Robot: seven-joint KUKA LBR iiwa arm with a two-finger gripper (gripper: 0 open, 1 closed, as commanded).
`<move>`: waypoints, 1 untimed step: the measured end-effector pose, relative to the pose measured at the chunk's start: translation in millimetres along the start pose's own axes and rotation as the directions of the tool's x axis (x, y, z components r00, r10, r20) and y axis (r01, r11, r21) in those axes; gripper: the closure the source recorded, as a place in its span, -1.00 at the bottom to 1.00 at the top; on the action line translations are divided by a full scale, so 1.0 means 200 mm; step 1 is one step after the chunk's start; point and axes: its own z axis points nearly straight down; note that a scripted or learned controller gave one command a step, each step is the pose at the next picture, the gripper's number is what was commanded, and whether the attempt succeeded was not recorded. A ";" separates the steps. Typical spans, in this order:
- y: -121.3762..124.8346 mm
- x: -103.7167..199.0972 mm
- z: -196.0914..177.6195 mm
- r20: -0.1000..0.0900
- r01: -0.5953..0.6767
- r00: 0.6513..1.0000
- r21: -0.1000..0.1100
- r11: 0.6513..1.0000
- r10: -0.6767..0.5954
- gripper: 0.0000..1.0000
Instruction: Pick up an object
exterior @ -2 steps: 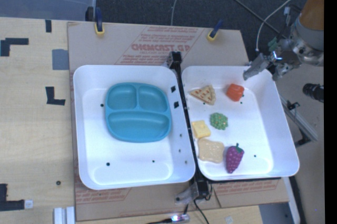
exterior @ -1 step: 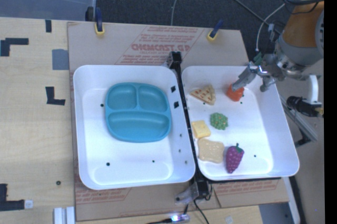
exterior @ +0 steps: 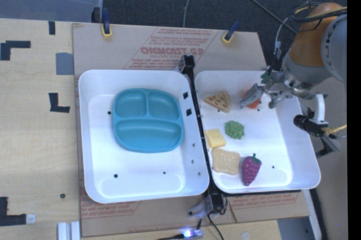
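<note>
Gripper [exterior: 260, 94] first: it sits low over the upper part of the right bin [exterior: 293, 168], at the end of the grey arm [exterior: 316, 47] that reaches in from the right with its orange band above the wrist. Its fingers look closed around a small orange-red object [exterior: 255, 102], possibly a toy carrot, though the metal parts hide most of it and the grip is hard to confirm from this angle.

Going from the left, the bench shows pale wood with dark tape marks, then a sheet of cardboard [exterior: 169, 49] printed in red, held at its far edge by two yellow-and-blue clamps. On it rests the left bin [exterior: 93, 137], which holds a blue divided plate [exterior: 148, 120] with three compartments, lying flat near the bin's middle.

A black divider strip runs between the two bins, which stand touching side by side. In the right bin, nearest the divider, a triangular sandwich piece [exterior: 218, 101] lies at the upper left. Below it are a yellow cheese cube [exterior: 215, 138] and, just beside that on the right, a green broccoli floret [exterior: 234, 130]. Lower still a slice of toast [exterior: 225, 161] lies just under the cheese, with a purple bunch of grapes [exterior: 251, 169] touching its right edge. The orange-red object at the gripper lies well apart from these, to the right of the sandwich piece.
</note>
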 end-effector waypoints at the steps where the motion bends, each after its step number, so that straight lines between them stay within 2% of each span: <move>1: 0.01 -0.01 0.32 0.001 0.001 1.000 -0.002 1.000 -0.001 -1.00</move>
